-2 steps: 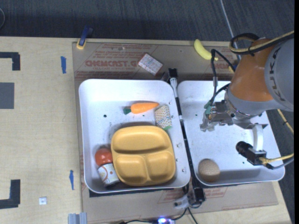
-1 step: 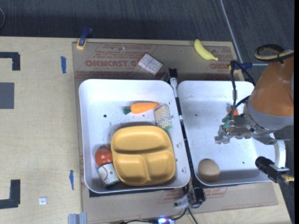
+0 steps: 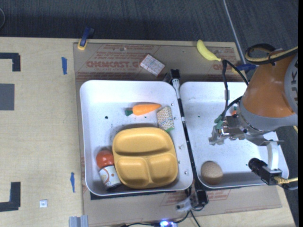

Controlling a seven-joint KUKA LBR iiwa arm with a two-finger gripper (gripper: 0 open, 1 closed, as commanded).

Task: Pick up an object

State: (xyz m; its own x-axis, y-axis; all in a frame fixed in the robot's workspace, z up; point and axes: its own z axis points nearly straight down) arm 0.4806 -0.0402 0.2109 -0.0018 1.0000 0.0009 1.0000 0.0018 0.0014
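Bench wood surrounds two shallow white bins that sit side by side on a cardboard sheet (image 3: 118,60). The left bin (image 3: 92,98) holds a yellow divided tray (image 3: 144,156), a toy carrot (image 3: 145,109) just above it, a small patterned packet (image 3: 165,117) touching the tray's upper right corner, and a red-topped can (image 3: 108,168) lying against the tray's lower left side. The right bin (image 3: 199,103) holds a brown rounded object (image 3: 212,171) near its lower left corner. The grey arm with its orange band reaches in from the right, and the gripper (image 3: 222,132) hangs over the middle of the right bin, above and a little right of the brown object, apart from it; nothing is seen between its fingers, and whether they stand open or closed cannot be told from this slant. A yellow banana (image 3: 207,51) lies on the cardboard beyond the right bin, and a small checked card (image 3: 152,64) lies beyond the left bin.
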